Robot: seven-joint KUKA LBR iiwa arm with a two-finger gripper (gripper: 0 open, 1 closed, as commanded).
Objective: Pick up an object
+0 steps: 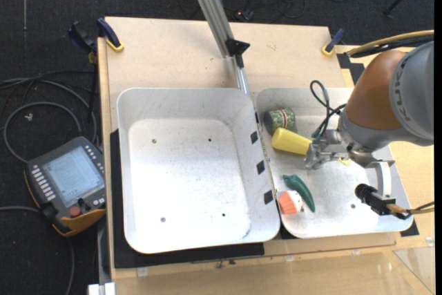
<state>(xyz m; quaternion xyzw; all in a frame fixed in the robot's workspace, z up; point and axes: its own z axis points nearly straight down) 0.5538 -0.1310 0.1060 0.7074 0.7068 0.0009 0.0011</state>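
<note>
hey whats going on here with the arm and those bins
A grey robot arm reaches in over the right bin, trying to pick something up. Its pincer is down at the right end of a yellow object, though a firm grasp can't be confirmed. Also in that bin lie a green can, a green curved piece, and a small orange and white item. The left bin sits alongside.

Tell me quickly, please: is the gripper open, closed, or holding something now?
Gripper: cannot be told; it sits low in the right bin, beside the yellow object, and nothing is seen held.
</note>
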